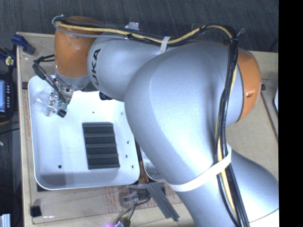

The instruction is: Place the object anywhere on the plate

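Arm (189, 112) spans bench from right, covering right bin. Gripper (56, 103) over left bin (71, 174), far-left corner; grip state cannot tell. Dark ribbed block (101, 145) flat on bin floor, well apart from gripper

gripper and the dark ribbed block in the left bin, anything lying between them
No: in the camera view, only bare white bin floor separates the gripper from the dark ribbed block.
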Available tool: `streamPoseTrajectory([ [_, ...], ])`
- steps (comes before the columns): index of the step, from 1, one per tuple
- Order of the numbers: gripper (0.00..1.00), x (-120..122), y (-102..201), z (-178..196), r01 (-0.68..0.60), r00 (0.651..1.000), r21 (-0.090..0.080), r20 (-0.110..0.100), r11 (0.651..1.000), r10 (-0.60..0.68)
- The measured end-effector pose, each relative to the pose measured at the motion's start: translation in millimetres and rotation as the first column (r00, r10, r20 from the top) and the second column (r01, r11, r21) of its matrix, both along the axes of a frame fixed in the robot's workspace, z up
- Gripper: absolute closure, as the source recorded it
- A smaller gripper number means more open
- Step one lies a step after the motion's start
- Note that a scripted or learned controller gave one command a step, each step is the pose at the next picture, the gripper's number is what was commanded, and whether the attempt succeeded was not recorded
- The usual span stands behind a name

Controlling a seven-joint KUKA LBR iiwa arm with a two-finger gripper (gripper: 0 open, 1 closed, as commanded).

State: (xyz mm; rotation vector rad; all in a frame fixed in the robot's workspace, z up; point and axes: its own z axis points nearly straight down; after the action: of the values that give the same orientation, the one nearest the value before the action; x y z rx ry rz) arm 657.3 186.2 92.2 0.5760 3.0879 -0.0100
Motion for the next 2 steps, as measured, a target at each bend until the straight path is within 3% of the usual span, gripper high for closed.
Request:
streamPoseTrajectory([
  [1,1.00,-47.1,12.1,2.0,0.192,0.981,-0.009,0.006,0.981,-0.192],
  [2,1.00,-39.7,-17.1,0.5,0.568,0.823,0.006,0.002,0.823,-0.568],
])
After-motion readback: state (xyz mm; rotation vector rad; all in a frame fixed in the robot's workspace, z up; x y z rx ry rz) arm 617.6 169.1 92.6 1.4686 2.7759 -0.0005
